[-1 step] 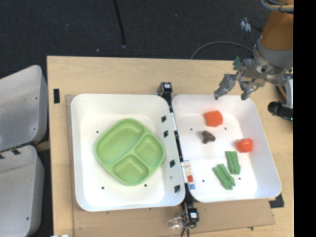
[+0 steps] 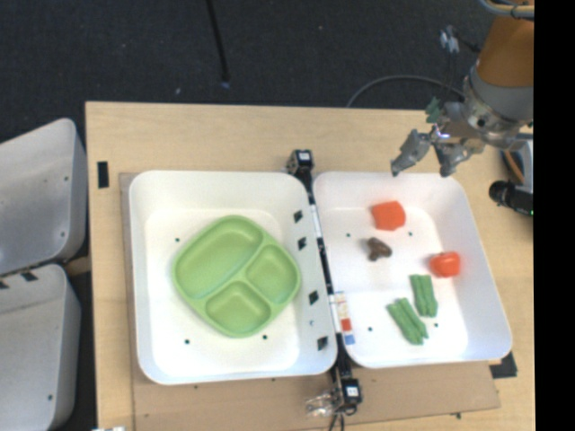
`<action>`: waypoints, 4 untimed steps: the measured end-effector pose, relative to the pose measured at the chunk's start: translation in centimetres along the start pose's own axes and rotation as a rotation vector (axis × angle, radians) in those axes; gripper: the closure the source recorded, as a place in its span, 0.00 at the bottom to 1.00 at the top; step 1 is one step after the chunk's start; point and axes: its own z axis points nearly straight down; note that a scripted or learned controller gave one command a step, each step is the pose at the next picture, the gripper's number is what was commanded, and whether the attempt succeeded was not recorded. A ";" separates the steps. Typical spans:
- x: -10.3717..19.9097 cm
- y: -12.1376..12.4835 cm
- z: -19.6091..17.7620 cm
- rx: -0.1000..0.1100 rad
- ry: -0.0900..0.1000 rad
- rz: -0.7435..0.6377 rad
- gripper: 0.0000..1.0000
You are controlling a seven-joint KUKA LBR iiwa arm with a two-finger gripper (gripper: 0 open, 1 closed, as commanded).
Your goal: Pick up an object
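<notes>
Camera view is showing the grey two-finger tool (image 2: 429,154) hanging with its fingers spread and nothing between them, above the far rim of the right shallow white bin (image 2: 467,206); the arm above it is being cut off by the frame. Lying in that bin are an orange block (image 2: 388,215), a small blurry brown lump (image 2: 378,249), an orange-red rounded piece (image 2: 445,263) and two green bean-like pieces (image 2: 414,309). A green three-compartment plastic plate (image 2: 235,275) is sitting in the left bin (image 2: 153,330).

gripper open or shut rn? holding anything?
Open, nothing held. The gripper has its two fingers splayed apart above the right bin's far rim, with only bench and bin showing between them.
</notes>
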 end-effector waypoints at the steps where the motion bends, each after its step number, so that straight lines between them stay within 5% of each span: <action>1: 0.3 0.6 4.5 0.003 -0.001 -0.003 0.00; 3: -0.3 0.2 13.9 0.003 -0.002 -0.001 0.00; 4: -0.4 0.4 12.5 -0.002 -0.002 -0.001 1.00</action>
